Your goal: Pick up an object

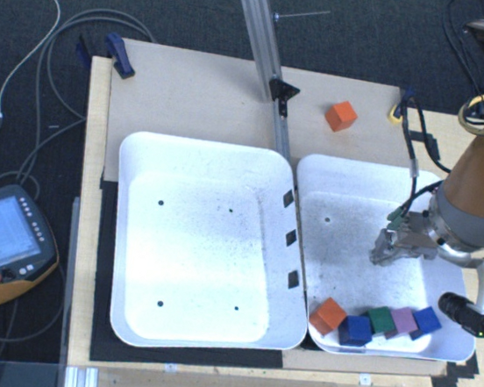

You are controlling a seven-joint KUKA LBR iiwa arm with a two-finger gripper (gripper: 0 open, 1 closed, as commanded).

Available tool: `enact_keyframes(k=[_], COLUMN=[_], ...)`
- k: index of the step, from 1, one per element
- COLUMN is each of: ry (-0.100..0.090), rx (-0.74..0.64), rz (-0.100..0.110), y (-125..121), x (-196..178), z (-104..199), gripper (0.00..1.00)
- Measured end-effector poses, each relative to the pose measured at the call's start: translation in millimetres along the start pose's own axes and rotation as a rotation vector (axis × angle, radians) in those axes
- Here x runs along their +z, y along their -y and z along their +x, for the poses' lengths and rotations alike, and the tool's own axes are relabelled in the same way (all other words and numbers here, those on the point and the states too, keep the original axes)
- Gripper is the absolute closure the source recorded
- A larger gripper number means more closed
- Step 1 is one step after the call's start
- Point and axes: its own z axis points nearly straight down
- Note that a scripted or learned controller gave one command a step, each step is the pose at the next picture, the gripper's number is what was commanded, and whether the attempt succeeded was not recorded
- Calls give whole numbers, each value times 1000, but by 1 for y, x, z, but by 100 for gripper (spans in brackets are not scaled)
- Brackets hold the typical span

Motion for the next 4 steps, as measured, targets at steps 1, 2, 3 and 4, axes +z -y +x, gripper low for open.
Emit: enact_keyframes(k=[1, 2, 3, 4], ry=[7, -4, -1, 0], rx=[-1, -8, -8, -9], rz=[-19, -6, -9, -11], y=[-69, 1, -1, -2], x=[-53, -83, -92, -102], z=[-70, -16, -18, -18], gripper=[100, 100, 100, 100])
